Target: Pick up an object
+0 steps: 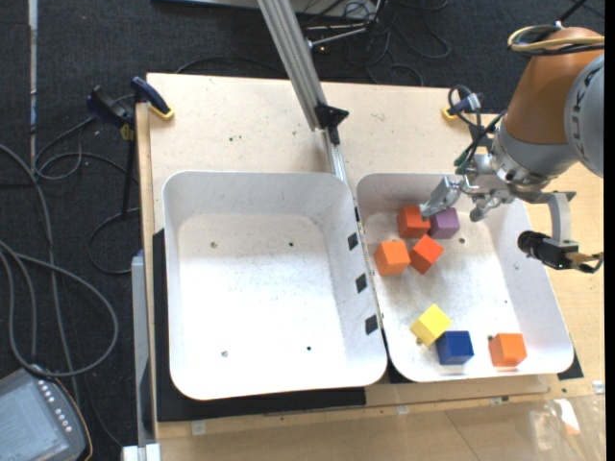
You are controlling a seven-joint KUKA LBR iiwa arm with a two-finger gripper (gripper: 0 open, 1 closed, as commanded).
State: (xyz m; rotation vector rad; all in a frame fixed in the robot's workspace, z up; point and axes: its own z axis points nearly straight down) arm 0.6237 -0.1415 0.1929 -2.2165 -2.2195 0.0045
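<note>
White right bin [538, 286]: seven blocks [428, 254]

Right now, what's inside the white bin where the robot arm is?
The right bin holds seven blocks: a purple block, four orange ones, a yellow block and a blue block. The gripper partly covers the bin's far corner.

I count seven blocks: four orange [413, 222], [392, 256], [427, 253], [507, 350], one purple [445, 224], one yellow [430, 324], one blue [455, 347]; and two white bins [183, 257], [538, 296]
</note>
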